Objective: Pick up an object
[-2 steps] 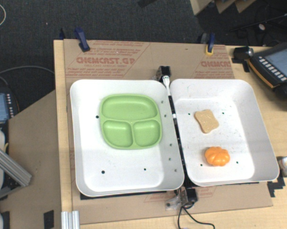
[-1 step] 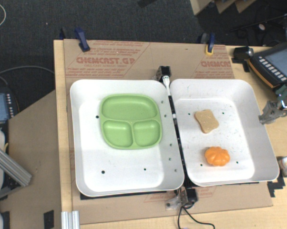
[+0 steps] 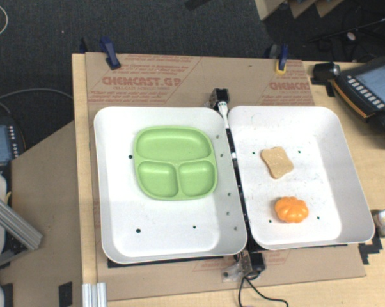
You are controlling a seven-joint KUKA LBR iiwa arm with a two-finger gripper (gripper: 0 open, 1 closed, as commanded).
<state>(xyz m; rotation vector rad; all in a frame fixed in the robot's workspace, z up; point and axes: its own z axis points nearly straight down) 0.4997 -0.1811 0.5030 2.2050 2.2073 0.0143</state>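
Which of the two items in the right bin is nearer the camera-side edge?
The orange pumpkin-shaped toy; the tan bread slice lies farther back.

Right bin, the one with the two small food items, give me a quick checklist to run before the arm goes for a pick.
1. Targets present: tan bread-shaped slice and orange pumpkin-shaped toy lie in the right white bin: ok.
2. The two targets apart, not touching: ok.
3. Both clear of the bin walls: ok.
4. Nothing lying on top of either target: ok.
5. Green three-compartment plastic plate sits in the left white bin, out of the way: ok.
6. Tool position and opening: cannot tell.
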